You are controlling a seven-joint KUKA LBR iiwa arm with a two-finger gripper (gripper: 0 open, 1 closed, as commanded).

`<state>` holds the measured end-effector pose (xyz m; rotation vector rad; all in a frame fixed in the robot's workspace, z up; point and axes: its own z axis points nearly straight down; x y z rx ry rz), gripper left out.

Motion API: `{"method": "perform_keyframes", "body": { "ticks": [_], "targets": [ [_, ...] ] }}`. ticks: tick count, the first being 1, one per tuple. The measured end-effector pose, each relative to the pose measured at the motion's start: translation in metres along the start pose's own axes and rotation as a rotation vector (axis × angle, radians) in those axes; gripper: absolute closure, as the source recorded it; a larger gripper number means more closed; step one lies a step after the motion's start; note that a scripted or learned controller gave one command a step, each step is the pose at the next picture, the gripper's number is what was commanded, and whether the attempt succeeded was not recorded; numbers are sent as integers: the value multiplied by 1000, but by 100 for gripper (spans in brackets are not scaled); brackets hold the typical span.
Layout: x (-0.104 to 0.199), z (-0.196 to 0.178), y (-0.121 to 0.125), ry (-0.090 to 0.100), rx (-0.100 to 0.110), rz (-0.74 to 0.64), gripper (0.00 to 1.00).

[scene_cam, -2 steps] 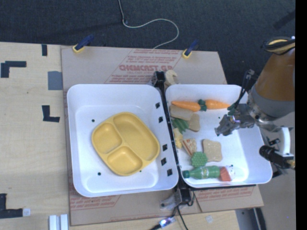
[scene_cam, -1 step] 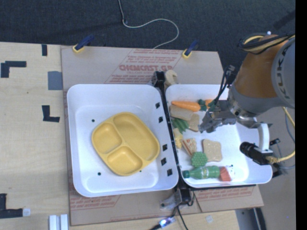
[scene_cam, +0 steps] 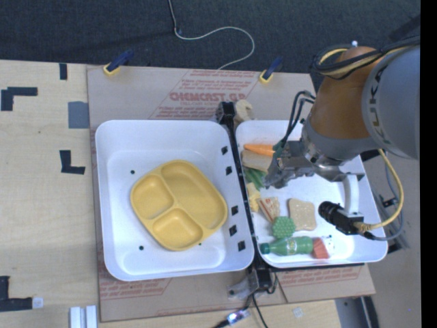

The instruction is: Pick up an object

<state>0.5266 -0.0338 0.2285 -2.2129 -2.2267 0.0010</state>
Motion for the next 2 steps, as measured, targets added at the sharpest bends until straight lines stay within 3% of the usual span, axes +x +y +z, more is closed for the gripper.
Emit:
{"method": "perform_keyframes", "body": {
  "ticks": [1, 2],
  "targets": [
    [52, -5, -9, 0, 1, 0, 100],
    [84, 8, -11, -1, 2, 2, 100]
  ]
}}
